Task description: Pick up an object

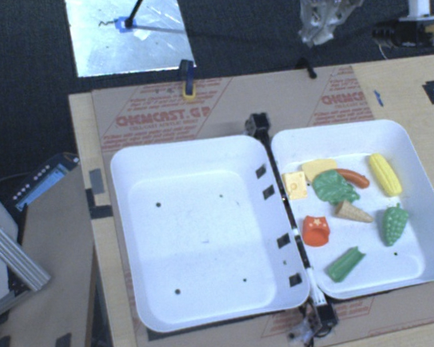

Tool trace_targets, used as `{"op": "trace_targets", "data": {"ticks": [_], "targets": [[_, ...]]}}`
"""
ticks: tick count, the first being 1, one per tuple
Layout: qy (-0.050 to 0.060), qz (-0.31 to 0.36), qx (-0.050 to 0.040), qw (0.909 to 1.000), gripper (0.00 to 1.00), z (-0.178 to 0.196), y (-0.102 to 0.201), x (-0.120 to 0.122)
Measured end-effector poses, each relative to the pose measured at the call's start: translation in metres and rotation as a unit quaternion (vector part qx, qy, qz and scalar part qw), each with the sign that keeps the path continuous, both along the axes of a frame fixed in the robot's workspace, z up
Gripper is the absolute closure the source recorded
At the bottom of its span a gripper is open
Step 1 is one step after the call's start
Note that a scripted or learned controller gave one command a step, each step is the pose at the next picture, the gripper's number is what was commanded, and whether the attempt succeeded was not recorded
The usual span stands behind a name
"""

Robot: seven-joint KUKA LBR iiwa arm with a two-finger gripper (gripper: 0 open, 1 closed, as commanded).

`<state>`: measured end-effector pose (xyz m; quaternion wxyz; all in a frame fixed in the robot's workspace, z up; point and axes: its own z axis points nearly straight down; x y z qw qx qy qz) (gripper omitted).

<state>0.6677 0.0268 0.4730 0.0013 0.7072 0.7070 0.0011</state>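
Note:
The right bin (424,259) holds several toy foods: a yellow corn cob (384,173), a green grape bunch (394,224), a green pickle (344,263), a red pepper (315,230), a green leafy piece (334,187), an orange carrot (354,177), a tan cone (354,212) and two yellow cheese pieces (295,184). My gripper (318,26) hangs high at the top of the view, well beyond the bins' far edge, with nothing visible in it.
The left bin (151,300) lies beside the right one, with black clips (269,191) along the shared divider. A shiny metal sheet (129,26) lies at the back left. A cardboard sheet (214,100) sits under both bins.

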Motion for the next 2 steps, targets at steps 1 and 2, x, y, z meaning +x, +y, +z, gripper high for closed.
{"op": "trace_targets", "data": {"ticks": [1,2], "targets": [[-0.001,0.003,0.0003,1.0,1.0,0.033,0.0,0.001],[0.009,0.005,0.0006,0.9999,1.0,-0.118,0.062,-0.017]]}}
